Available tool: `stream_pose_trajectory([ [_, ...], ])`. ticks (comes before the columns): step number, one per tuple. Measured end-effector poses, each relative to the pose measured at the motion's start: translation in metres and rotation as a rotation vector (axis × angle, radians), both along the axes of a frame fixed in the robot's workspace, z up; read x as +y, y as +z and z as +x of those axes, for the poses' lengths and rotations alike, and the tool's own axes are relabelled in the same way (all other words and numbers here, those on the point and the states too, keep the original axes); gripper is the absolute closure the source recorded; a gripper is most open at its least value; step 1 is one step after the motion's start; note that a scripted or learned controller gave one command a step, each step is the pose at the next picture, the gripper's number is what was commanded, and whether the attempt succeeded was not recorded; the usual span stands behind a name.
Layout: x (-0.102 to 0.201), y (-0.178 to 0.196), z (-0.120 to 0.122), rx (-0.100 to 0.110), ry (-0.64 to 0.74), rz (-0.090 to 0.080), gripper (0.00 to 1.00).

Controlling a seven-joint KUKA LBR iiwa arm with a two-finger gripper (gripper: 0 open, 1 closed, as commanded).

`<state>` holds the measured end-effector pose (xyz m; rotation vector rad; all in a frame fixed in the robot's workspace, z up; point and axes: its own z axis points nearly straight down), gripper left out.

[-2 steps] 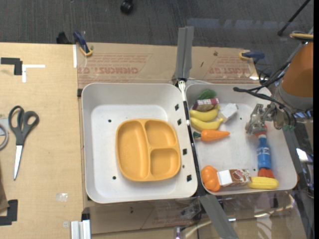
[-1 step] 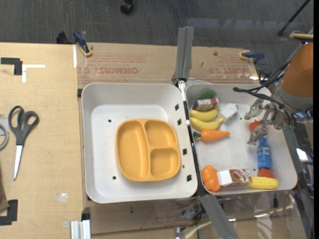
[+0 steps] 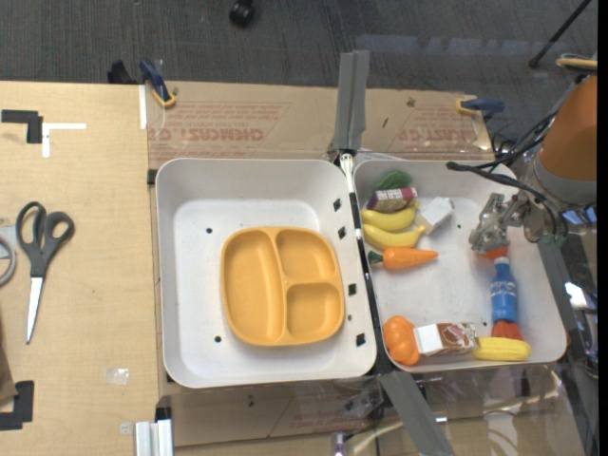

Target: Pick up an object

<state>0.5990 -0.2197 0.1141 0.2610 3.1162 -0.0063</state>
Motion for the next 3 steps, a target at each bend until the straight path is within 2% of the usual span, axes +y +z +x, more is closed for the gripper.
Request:
stream_pose_trajectory([
  [1, 0.017, -0.022, -0.050, 0.012, 0.466, 0.002, 1.00],
  [2, 0.031, -0.021, -0.018, 0.009, 0.044, 0.004, 1.00],
  [3, 0.090, -0.021, 0.029, 0.009, -0.038, 0.005, 1.00],
])
